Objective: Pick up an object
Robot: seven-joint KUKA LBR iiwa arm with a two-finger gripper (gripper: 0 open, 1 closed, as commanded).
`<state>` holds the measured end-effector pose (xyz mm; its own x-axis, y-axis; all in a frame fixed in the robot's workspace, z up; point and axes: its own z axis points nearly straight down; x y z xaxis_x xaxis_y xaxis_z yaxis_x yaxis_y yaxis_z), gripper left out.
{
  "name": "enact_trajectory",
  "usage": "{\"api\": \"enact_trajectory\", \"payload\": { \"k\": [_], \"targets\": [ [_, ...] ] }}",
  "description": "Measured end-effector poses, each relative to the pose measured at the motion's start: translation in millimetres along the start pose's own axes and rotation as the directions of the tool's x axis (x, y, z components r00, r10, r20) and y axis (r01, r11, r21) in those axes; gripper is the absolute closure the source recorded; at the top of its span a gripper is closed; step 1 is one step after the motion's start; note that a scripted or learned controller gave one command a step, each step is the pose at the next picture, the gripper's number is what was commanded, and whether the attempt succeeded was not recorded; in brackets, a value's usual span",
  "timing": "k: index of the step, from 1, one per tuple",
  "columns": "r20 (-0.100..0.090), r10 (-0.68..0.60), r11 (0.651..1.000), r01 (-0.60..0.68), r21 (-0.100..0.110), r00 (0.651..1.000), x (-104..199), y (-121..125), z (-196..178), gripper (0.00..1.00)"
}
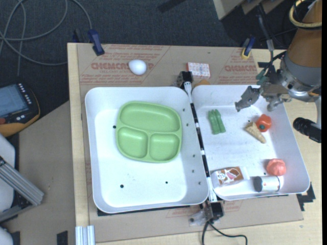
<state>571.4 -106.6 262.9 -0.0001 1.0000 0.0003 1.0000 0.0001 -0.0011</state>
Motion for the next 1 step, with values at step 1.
{"api": "enact_trajectory", "payload": {
  "k": [1],
  "targets": [
    [0.0, 0.001, 1.0, -0.001, 0.002, 1.0, 0.0, 20.2, 100.9, 0.0]
  ]
}}
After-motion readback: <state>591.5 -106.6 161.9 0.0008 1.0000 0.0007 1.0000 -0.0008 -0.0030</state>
